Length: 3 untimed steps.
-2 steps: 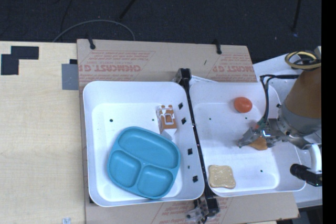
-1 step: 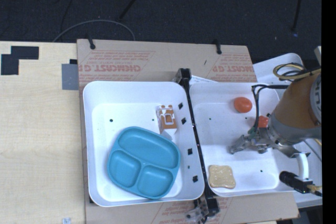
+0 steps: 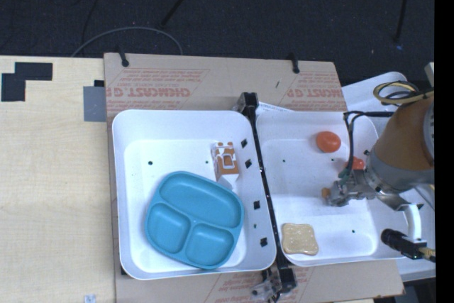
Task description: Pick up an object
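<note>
Toast slice lay in the right bin; above it hovered the gripper, its grip unreadable, near a tomato.

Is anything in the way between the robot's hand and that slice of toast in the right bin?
Nothing visible. The hand hangs low in the right bin, and the toast lies nearer the front, with bare white floor between them. The orange ball sits off toward the back.
</note>
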Motion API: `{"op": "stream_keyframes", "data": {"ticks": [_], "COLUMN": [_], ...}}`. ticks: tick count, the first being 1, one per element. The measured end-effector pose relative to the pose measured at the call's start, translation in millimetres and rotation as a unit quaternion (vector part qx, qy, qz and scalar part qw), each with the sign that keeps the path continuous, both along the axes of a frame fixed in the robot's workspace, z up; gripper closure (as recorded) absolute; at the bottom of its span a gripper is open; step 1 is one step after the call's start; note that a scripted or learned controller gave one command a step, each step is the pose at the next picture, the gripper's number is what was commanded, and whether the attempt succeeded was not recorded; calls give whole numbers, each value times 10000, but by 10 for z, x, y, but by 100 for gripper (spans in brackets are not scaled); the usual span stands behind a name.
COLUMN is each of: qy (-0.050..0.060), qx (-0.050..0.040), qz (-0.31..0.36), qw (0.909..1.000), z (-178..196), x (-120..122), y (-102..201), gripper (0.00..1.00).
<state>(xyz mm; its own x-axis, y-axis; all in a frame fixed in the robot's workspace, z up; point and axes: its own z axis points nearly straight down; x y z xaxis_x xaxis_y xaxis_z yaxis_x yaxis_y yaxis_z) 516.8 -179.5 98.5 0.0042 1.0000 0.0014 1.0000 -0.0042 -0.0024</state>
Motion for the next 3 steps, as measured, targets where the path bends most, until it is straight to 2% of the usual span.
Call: {"op": "stream_keyframes", "data": {"ticks": [1, 2, 3], "qy": [-22, -27, -18], "qx": [-11, -11, -9], "qz": [26, 31, 32], "qw": [10000, 10000, 10000], "z": [507, 1134, 1425], "x": [81, 54, 60], "y": [-77, -78, -83], "gripper": [100, 100, 100]}}
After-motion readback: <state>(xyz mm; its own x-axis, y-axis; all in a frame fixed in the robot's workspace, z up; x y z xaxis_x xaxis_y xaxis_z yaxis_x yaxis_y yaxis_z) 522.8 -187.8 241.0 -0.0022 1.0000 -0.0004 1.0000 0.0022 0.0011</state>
